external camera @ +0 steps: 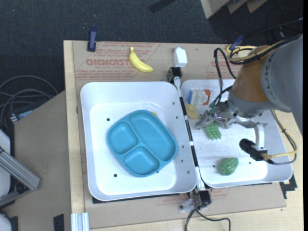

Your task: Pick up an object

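Note:
My gripper [208,120] is low in the right bin [269,174], near its left wall, under the grey arm with the orange band. A small green bumpy object [213,131] lies right below the gripper tip and looks to be touching it. A second, rounder green object [227,165] rests near the bin's front. A yellow piece [191,111] lies by the left wall, and a white packet with red and blue print [199,96] lies at the back. I see nothing held by the gripper.
The left bin [96,105] holds a blue divided plate [140,142]. On the bench behind the bins lie a yellow banana [139,61], a white block [180,57] and a small blue item [92,38]. Cables hang off the arm over the right bin.

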Available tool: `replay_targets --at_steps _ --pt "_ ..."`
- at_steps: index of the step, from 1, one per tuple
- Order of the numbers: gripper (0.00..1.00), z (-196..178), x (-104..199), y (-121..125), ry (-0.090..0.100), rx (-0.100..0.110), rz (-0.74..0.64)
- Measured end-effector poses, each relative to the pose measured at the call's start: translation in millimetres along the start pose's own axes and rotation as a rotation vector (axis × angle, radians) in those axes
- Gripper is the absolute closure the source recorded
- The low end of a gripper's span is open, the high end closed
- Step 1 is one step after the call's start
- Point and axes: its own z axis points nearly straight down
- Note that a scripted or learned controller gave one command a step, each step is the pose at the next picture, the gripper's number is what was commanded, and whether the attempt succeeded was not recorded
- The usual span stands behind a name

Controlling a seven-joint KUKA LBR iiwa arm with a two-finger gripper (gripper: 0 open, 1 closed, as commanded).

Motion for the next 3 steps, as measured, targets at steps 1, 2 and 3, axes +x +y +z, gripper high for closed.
replay_targets --at_steps 1,2,3 --pt "0.0 0 -2 -16 0.002 0.004 0.001" --pt "1.0 -10 -2 -15 0.001 0.002 0.001" --pt "1.0 -101 37 -49 0.001 0.0 0.0"
